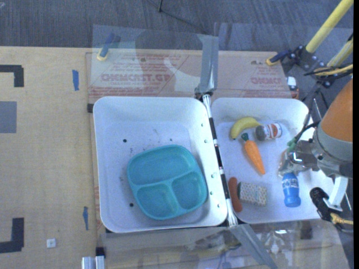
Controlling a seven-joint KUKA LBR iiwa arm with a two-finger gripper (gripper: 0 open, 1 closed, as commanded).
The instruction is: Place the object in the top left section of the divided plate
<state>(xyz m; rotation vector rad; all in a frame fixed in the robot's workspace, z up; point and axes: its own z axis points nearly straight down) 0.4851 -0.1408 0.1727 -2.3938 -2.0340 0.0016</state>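
Observation:
A teal divided plate (166,181) lies in the left bin (112,122), with one wide section along its upper left and two smaller ones toward the lower right. My gripper (291,165) hangs over the right side of the right bin (291,112), just above the cap end of a small blue bottle (290,190) that lies on the bin floor. Nothing shows held in the gripper. The arm's grey wrist and orange band (339,122) reach in from the right edge.
The right bin also holds a banana (243,126), a small grey and red can (268,131), a carrot (254,156), a red sausage (234,194) and a speckled tan block (252,193). A metal divider (216,150) separates the bins.

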